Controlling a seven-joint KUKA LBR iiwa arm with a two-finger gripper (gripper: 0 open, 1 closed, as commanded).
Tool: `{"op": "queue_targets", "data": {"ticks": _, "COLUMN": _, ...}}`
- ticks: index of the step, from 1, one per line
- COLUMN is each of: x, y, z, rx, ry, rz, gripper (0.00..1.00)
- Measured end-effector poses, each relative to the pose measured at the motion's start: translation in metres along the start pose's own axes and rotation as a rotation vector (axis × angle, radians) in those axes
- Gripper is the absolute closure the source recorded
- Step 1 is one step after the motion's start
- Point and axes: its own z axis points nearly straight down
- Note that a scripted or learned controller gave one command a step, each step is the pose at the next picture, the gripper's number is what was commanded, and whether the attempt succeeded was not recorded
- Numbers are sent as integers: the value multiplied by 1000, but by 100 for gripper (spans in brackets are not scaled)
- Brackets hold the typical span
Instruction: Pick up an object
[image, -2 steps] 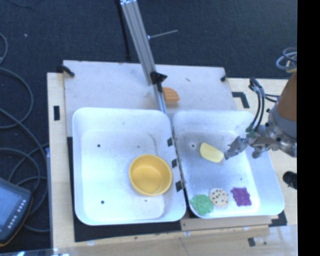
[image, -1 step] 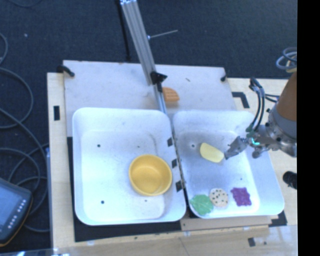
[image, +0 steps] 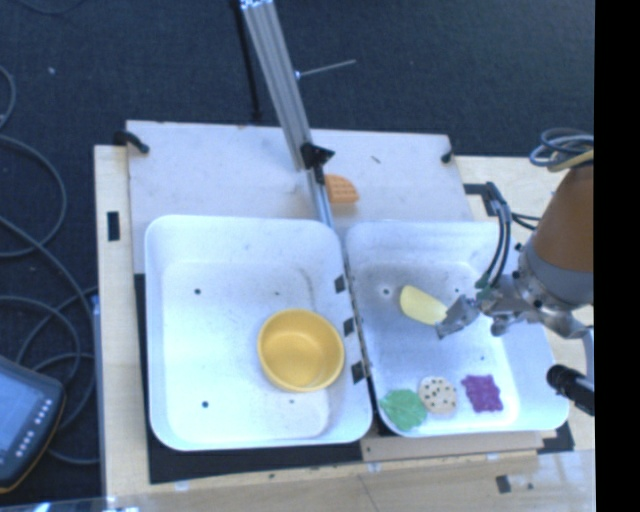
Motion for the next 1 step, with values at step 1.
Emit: {"op": "queue_targets", "data": {"ticks": 1, "x": 7, "y": 6, "z": 50, "rx": 1, "ry": 0, "rz": 3, "gripper": 0}}
